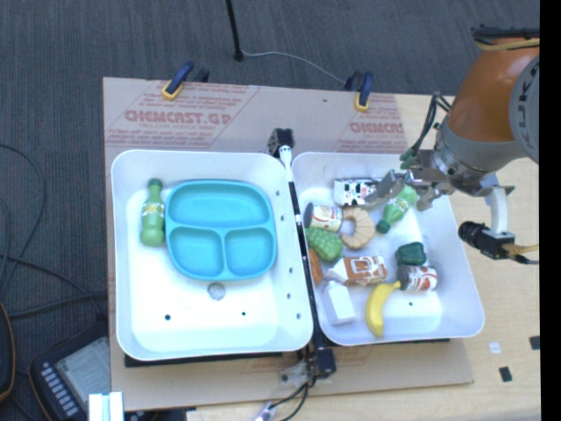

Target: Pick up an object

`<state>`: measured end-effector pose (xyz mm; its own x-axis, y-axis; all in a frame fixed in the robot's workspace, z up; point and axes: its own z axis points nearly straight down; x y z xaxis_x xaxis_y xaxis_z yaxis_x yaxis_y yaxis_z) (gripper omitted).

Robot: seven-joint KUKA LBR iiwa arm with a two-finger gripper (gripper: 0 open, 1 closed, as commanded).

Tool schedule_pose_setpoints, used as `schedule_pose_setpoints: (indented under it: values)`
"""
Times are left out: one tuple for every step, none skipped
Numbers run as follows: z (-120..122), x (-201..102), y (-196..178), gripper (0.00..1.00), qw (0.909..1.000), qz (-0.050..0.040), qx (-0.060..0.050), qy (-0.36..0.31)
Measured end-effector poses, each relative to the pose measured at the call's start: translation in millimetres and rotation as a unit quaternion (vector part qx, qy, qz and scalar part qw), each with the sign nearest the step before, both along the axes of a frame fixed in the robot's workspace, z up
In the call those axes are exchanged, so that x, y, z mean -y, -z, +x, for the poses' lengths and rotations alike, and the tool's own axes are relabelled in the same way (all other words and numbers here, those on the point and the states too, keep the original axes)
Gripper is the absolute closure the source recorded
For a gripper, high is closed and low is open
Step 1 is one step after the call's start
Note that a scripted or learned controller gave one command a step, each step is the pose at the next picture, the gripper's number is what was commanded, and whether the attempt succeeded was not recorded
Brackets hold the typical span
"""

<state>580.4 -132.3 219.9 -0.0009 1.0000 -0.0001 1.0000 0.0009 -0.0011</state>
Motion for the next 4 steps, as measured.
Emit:
schedule_pose_setpoints:
  values:
    - [-13,11,133,0.00,1.0000,-0.0005,0.003,0.000]
    - [-12,12,122,1.00,1.0000,-0.0012,0.004,0.001]
    - [-12,12,122,0.00,1.0000,-0.0009,0.003,0.001]
    - [-12,11,112,1.00,1.0000,-0.0009,0.003,0.000]
